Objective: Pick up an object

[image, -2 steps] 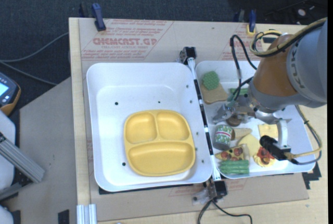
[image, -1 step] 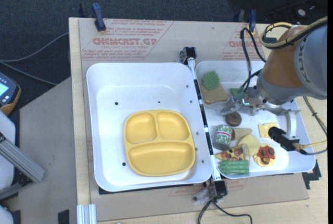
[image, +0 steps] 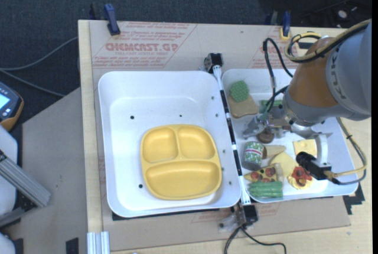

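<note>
Jaws (image: 258, 126) are hovering low in the right white bin (image: 348, 185), state unclear, just above a small green-labelled can (image: 254, 153); it looks light, rigid, slippery; grip across its sides.

Small toy foods (image: 264, 173) clustered in right bin (image: 348, 189).

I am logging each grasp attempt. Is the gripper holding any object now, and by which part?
It cannot be told. The gripper is low in the right bin among the toy food, but no object shows clearly in its grasp.
</note>
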